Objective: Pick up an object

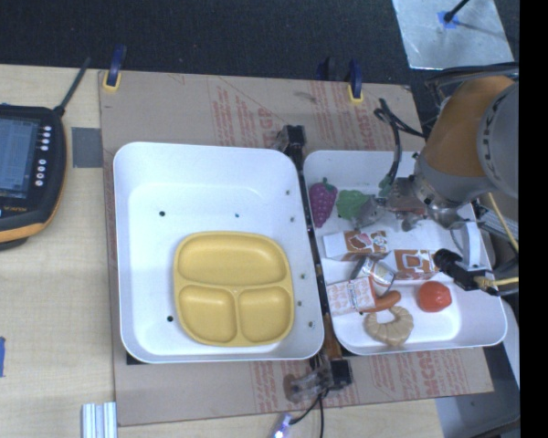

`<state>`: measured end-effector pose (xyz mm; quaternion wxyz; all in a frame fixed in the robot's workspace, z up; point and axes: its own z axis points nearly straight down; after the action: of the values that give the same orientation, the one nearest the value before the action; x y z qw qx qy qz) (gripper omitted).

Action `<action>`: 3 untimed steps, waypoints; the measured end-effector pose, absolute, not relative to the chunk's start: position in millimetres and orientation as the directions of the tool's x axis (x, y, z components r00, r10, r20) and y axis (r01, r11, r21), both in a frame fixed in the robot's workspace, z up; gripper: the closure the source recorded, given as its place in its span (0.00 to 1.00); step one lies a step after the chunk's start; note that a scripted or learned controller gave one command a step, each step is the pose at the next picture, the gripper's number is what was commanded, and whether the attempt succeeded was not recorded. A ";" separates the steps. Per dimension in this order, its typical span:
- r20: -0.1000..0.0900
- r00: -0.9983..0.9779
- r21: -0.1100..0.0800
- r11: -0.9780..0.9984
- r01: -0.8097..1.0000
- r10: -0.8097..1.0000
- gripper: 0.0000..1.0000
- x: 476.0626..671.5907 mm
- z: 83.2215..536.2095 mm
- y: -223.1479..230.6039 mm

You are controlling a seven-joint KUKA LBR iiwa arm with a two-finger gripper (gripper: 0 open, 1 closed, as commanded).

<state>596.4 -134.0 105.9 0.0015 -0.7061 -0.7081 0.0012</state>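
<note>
Small toy foods, including a red tomato [434, 297], crowd the right bin [479, 331].

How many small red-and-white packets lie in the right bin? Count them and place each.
3, though the arm may hide more: one packet mid-bin, one right of it beside the tomato, one at the left, by the sausage.
</note>
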 end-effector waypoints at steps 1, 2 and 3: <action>-0.001 -0.006 -0.003 0.006 1.000 1.000 0.00 589.0 92.1 -115.9; -0.001 -0.008 -0.005 0.008 1.000 1.000 1.00 589.0 102.3 -116.9; -0.001 -0.009 -0.005 0.009 1.000 1.000 0.00 588.9 102.3 -116.9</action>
<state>588.9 -116.9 102.3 0.0014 -0.7040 -0.7102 0.0023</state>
